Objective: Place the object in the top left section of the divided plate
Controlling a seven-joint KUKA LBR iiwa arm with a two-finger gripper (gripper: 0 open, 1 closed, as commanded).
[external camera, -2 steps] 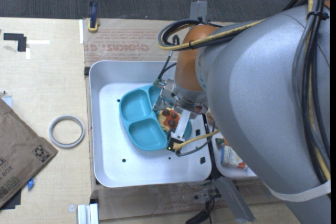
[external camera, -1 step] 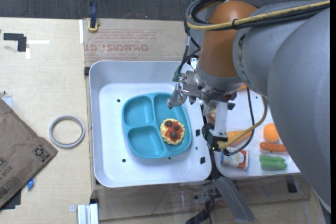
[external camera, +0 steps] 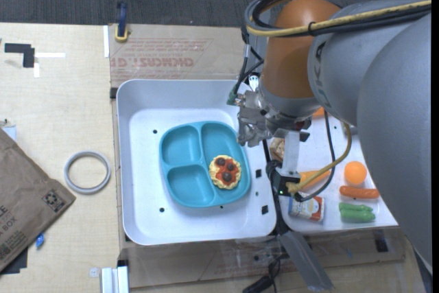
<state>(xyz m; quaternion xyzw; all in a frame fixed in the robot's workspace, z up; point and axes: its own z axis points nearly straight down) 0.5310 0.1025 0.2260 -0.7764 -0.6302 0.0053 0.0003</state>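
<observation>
Looming closest to my lens is the grey arm (external camera: 384,79) with its orange band, reaching in from the right and covering much of the right bin (external camera: 343,219). Its claw (external camera: 255,128) hangs over the inner edge of the left bin (external camera: 130,168), just beside the blue divided plate (external camera: 199,162) — I cannot tell from this slant what state it is in, since the wrist body hides the working end.

The object I take to be the task's thing, a small toy pizza (external camera: 226,171) with dark toppings, already lies on the plate, but in the large section on the plate's right side rather than a left one. Both left sections look bare, the top left one lying up toward the far wall of the bin.

My reading: the placing step is not done, or a pick is being set up. Next move, as I judge it, calls for coming down squarely over the pizza, closing on it, lifting clear of the divider ridge, then shifting left and away from me to the top left section — a flat disc like that may slip out.

Toy vegetables and an orange ball (external camera: 354,173) lie in the right bin; a tape ring (external camera: 87,171) rests on the surface at left.
</observation>
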